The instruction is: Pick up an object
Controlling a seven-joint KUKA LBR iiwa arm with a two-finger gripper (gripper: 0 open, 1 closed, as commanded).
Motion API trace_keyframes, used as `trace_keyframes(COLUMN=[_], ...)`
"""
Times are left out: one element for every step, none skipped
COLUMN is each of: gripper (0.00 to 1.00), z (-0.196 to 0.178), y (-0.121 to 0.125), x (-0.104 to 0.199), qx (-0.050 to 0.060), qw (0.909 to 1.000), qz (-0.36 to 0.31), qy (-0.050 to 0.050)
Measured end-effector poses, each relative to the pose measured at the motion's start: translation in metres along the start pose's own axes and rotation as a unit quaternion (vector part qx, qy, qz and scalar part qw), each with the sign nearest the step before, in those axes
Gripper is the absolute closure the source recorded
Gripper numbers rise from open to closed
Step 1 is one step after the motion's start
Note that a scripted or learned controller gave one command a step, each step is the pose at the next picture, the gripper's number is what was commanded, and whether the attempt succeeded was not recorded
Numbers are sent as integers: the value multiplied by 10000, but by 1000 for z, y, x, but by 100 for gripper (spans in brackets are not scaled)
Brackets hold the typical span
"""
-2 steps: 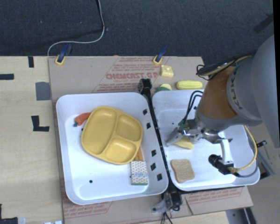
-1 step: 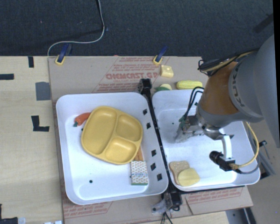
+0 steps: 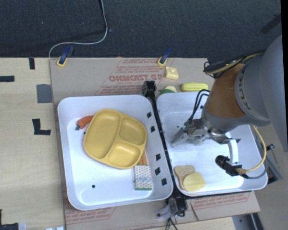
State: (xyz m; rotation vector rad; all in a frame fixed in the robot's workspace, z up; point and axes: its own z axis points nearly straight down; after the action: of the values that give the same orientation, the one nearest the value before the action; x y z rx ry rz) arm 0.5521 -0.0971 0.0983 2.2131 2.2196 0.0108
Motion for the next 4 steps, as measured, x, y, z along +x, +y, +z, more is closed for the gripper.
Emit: trace_keyframes(gripper=[0, 0, 0, 0], z=[-42, 15, 12, 16], y=[47, 35, 95, 116], x=[-77, -4, 5, -1], qx=[18, 51, 32, 77], qw=[10000, 10000, 10000, 10000], qz=[29, -5, -5, 2], qy=[-30, -4, 2, -8])
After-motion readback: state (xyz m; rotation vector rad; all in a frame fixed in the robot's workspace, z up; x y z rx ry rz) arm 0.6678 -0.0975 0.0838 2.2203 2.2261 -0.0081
